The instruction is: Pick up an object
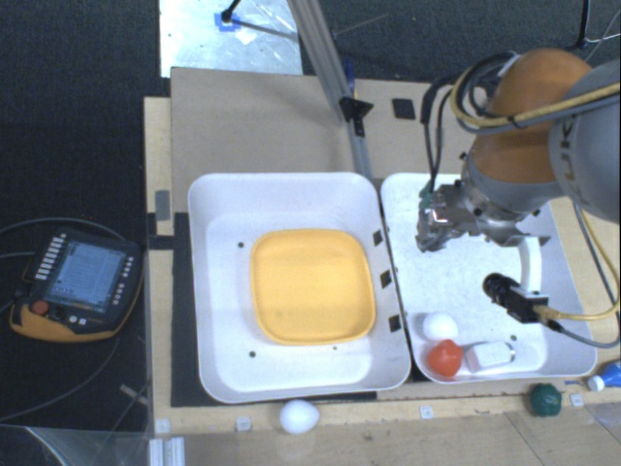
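Objects for picking, a red ball [445, 357], white ball [440, 326] and white block [489, 356], crowd the right bin's [412, 289] near corner. Gripper [430, 238] hangs well above them; whether it is wide or narrow cannot be told. Tight clustering against the wall risks a glancing, failed grasp.

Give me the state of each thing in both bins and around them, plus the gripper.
gripper: above the right bin, nothing seen in it
yellow plate: flat, right way up, in the left bin
white ball: resting in the right bin, touching the red ball
white block: lying beside the red ball
white egg: on the bench, outside the bins
green ball: outside the bins
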